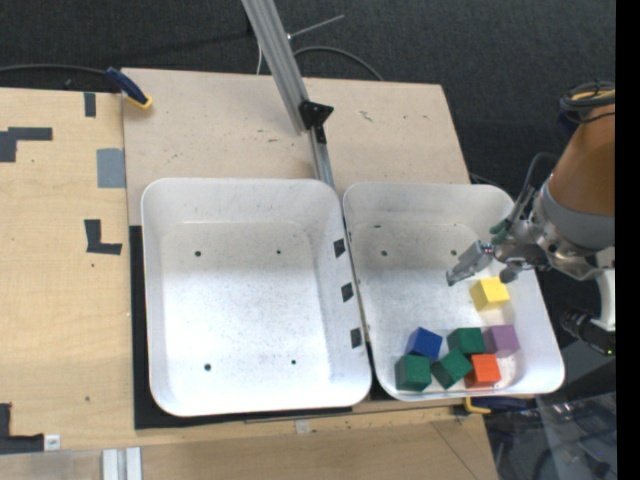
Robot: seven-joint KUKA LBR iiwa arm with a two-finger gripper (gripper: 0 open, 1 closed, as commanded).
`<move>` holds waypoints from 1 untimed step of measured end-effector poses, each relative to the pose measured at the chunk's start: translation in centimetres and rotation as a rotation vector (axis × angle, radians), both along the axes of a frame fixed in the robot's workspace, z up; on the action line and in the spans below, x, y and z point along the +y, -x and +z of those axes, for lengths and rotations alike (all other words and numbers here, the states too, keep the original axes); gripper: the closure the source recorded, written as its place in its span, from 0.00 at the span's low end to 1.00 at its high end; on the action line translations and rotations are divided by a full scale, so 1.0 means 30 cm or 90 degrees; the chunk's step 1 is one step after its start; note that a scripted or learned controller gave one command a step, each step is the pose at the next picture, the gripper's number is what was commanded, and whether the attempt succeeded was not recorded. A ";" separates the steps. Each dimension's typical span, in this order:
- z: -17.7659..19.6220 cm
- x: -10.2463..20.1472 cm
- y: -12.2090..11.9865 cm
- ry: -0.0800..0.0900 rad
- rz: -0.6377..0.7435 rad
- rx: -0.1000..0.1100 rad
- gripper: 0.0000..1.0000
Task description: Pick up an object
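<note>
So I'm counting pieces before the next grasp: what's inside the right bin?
The right bin holds a yellow block, a blue block, three green blocks, a purple block and an orange block. The tool hangs above; anything beneath the arm is hidden.

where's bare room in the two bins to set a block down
The left bin is bare floor from wall to wall. In the right bin, the far half up to the top rim is free. It is crowded along the near edge: blue cube, green cubes, orange cube, purple cube, with the yellow cube under the tool.
</note>
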State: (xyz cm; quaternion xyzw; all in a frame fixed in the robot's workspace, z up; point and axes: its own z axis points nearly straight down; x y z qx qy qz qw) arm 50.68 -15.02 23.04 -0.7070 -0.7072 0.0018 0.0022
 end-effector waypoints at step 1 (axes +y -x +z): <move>-0.162 -0.028 0.003 0.000 -0.001 0.001 0.00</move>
